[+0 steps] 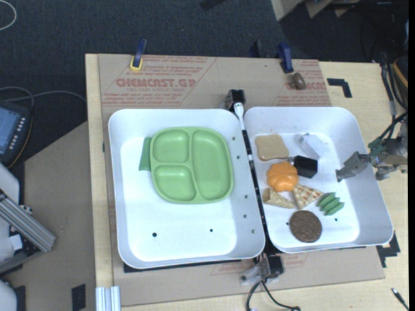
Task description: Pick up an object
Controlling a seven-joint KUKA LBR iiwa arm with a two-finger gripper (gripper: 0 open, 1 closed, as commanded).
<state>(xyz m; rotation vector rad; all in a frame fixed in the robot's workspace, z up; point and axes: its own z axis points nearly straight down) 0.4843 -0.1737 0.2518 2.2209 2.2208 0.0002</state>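
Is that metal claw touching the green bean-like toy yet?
Apart. The camera view shows bare white bin floor between the gripper and the green bean-like toy.

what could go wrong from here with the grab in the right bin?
1. The items in the right bin are packed tight: the orange piece touches the black block and the cracker, so a descent may nudge neighbours or catch two.
2. The brown disc and green pods lie flat and low, likely to slip out.
3. The hand sits near the bin's right wall, where a swing could clip the rim.
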